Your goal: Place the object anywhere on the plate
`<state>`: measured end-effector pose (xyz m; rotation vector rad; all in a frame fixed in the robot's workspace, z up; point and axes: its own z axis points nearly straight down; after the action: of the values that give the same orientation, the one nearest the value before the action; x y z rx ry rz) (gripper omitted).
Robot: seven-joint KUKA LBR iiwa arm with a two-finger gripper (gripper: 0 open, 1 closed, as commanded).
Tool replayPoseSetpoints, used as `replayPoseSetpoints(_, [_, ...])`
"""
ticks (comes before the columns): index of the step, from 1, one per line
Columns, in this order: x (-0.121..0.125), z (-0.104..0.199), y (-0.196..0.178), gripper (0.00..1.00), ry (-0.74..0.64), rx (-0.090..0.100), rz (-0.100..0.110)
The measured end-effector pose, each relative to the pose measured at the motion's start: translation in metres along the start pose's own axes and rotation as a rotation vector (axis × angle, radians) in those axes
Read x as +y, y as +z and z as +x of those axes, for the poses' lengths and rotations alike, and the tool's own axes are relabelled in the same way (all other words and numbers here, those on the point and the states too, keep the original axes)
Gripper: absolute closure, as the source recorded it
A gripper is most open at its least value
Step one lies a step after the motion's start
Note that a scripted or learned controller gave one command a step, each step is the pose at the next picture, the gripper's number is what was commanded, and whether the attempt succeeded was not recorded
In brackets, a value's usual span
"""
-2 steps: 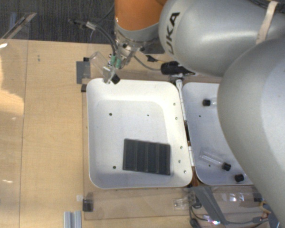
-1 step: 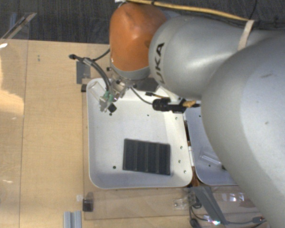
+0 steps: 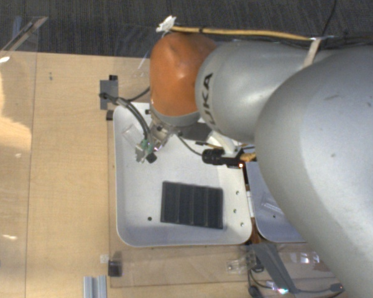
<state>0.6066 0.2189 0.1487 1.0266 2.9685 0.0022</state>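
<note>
Poised low over the far part of the left bin [image 3: 120, 185] with the gripper [image 3: 146, 148], reached in under the orange band [image 3: 173, 73] of the arm. Cannot tell whether open or closed, too small and too crowded with cabling at this slant. At the very tip, a small dark-and-green bit [image 3: 150, 157]; cannot say whether that is the object itself or a part of the tool, so not to be counted as held. Nothing else loose near the tool on the white floor. Ahead of the gripper toward the bin's near rim, and somewhat to its arm side: the plate [image 3: 191, 205], a dark ribbed rectangle lying flat, apart from the tip. Judging by that bit, if it is the object: probably very light, stiff, small enough to slip or twist out of a loose pinch. Best taken across its narrowest width, squarely and near its middle. Likely to settle unevenly on the ribs, hence better set down low over the plate's middle than dropped from height.
</note>
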Motion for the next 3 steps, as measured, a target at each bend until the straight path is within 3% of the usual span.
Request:
replayPoseSetpoints(1, [0.042, -0.027, -0.054, 1.0, -0.198, -0.003, -0.005])
replayPoseSetpoints(2, [0.046, -0.033, -0.052, 1.0, -0.008, -0.002, -0.004])
replayPoseSetpoints(3, [0.043, -0.037, -0.013, 1.0, 0.019, 0.0, -0.001])
